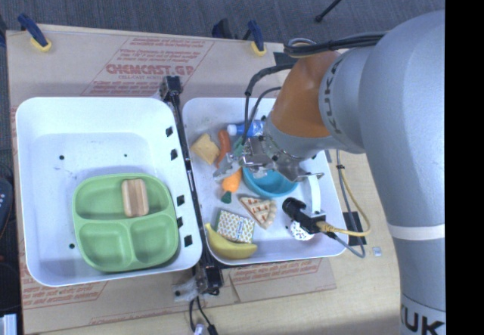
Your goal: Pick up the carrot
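Orange shows just to the left of my jaws (240, 162): the carrot (225, 140) lies in the right bin (327, 249), slightly above and left of the fingertips, close to them but not between them. I cannot tell from this view whether the jaws are apart or together, since the wrist covers most of them. A second small orange piece (231, 181) sits just below the jaws, with a dark green bit touching its lower end. Left of the carrot I see a pale yellow wedge (204, 149). Directly to the right of the jaws, partly under the wrist, is a blue bowl (269, 184). Below it lie a waffle-patterned triangle (259, 210), a printed square packet (235, 226) and, lowest, a banana (230, 247) along the bin's near wall. Well to the left of the jaws, in the left bin (45, 118), a green divided plate (94, 239) carries a tan block (134, 197) in its upper compartment. Both bins rest on the cardboard-covered table (113, 50).
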`<act>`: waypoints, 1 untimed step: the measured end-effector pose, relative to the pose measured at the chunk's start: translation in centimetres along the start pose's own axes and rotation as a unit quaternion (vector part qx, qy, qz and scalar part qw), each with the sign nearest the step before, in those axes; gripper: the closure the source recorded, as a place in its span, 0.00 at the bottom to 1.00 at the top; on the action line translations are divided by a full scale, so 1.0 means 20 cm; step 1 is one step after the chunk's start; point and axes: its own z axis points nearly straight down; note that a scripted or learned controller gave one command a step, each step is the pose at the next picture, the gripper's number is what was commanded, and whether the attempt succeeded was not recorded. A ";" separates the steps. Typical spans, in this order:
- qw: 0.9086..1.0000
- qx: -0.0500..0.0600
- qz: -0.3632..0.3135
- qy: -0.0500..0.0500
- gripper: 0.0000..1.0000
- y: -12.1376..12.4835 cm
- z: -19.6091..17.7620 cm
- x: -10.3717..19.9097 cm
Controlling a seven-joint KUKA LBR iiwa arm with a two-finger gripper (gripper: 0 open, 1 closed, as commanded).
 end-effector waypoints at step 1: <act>0.999 -0.002 0.036 -0.003 0.00 -0.05 0.21 -0.07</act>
